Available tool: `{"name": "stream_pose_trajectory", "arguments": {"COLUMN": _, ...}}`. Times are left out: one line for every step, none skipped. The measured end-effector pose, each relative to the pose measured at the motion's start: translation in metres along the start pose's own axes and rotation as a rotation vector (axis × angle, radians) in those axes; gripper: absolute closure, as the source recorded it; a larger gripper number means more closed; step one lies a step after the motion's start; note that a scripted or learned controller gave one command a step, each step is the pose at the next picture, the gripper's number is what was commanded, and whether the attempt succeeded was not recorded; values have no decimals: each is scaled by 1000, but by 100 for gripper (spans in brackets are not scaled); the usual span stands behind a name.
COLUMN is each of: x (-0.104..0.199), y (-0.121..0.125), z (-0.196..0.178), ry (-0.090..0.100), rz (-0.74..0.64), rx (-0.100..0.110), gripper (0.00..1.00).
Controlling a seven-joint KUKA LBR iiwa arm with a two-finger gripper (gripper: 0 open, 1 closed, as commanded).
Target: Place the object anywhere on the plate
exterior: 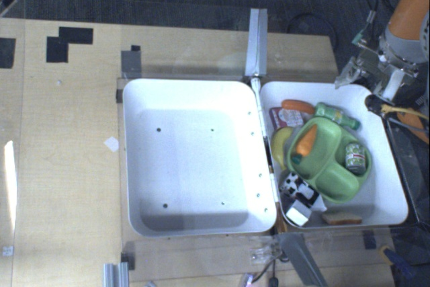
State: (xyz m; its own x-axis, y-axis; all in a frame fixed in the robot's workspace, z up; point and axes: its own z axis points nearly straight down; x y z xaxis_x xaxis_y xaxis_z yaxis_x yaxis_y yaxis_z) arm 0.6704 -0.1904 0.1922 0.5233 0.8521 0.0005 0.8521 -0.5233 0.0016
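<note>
Green plate (329,165) partly hiding clutter

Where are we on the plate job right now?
An orange carrot-like piece and a small can already lie in the green plate in the right bin. The gripper sits over that bin's far right corner, nothing visibly in hand. Other items around the plate remain unplaced.

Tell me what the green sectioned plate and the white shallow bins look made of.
Green sectioned plate: probably moulded plastic, one even colour, rounded raised dividers, soft sheen. White shallow bins, left and right: likely plastic or coated metal, smooth matte white with rounded corners; the look leaves it open.
</note>
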Motion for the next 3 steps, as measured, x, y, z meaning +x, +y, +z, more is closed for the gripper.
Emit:
{"name": "stream_pose_trajectory", "arguments": {"x": -2, "y": 1, "z": 0, "ry": 0, "rz": 90, "rx": 0, "gripper": 0}}
{"name": "stream_pose_trajectory", "arguments": {"x": 8, "y": -6, "z": -7, "ry": -2, "rz": 283, "rx": 3, "gripper": 0}}
{"name": "stream_pose_trajectory", "arguments": {"x": 20, "y": -32, "z": 46, "ry": -2, "rz": 416, "rx": 4, "gripper": 0}}
